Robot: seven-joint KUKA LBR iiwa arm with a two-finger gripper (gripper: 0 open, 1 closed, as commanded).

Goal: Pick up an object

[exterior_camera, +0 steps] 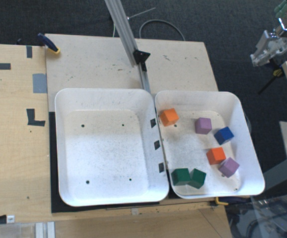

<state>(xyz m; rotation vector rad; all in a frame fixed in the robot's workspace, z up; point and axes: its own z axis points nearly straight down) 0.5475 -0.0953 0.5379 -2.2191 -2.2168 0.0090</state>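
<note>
Seven small cubes are being kept in the right bin (243, 114), orange cube (169, 116) sitting alone, so probably easiest. The gripper (267, 48) is being parked off upper right, well apart; jaw state can't be told.

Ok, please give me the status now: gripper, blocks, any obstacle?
Gripper high at upper right, off the bins. Seven blocks in right bin, none held. Nothing over them.

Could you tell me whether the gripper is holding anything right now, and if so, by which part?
Nothing is held: the gripper sits off beyond the right bin, apart from all the blocks lying in it.
</note>
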